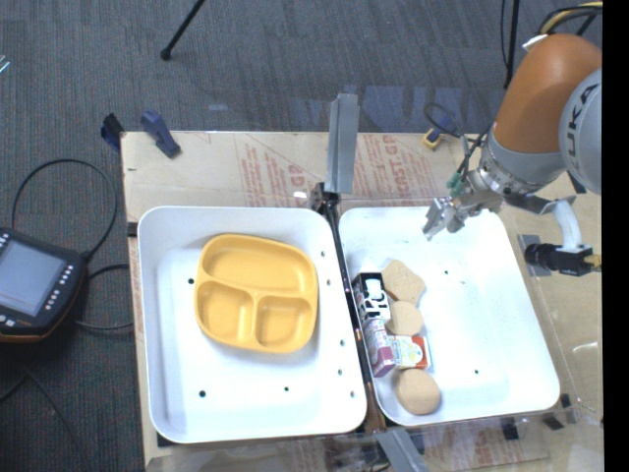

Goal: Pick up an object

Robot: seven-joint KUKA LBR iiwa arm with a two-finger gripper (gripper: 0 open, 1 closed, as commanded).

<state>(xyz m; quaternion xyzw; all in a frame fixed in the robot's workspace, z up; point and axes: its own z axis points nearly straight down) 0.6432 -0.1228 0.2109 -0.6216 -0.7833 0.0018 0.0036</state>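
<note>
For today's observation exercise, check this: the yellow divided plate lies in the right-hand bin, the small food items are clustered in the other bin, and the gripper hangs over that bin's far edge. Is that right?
One detail is wrong. The camera view shows the yellow divided plate in the left-hand bin, not the right. The small food items cluster in the other bin, and the gripper hangs over that bin's far edge, as stated.

A robotics lab: a KUKA arm (550,96) works over two white bins (167,264) on a cardboard-covered tabletop (256,165), a teach pendant (34,283) lies cabled on grey carpet (295,47), and a tripod leg (192,18) stands behind.
</note>
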